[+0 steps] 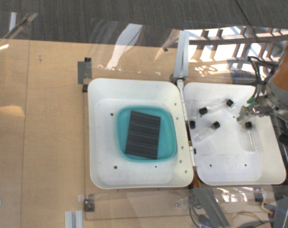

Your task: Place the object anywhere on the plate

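Block [143, 135] lies flat on the teal plate [170, 144] in the left bin [101, 127]. Claw [249, 112] hangs over the right bin [229, 165]; its state is unclear.

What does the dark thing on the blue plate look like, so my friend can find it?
Look in the left white bin, where a teal plate sits. Lying flat on it is a dark grey ribbed rectangle. It is far bigger than the small clear tubes with black caps in the right bin.
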Tool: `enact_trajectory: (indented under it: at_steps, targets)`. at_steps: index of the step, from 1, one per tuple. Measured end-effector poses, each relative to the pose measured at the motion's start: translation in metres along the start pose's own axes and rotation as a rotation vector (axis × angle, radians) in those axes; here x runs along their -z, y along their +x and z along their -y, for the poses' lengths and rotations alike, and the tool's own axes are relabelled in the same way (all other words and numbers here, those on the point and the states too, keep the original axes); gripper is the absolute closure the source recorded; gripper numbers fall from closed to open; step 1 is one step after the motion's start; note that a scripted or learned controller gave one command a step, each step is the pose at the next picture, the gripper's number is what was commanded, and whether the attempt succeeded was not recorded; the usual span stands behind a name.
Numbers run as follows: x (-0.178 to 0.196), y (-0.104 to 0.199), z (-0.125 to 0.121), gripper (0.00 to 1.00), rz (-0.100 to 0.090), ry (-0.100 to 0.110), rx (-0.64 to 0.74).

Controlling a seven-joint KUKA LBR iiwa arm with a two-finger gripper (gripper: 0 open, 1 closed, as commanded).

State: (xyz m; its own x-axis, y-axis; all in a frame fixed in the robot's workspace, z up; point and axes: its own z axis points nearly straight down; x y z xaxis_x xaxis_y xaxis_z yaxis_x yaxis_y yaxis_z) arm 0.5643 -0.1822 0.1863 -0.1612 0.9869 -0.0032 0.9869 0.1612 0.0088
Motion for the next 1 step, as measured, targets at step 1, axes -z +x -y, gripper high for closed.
enact_trajectory:
  at_steps: [1]
  targets:
    - [0.0452, 0.0343, -0.096, 1.0, 0.0, -0.003, 0.242]
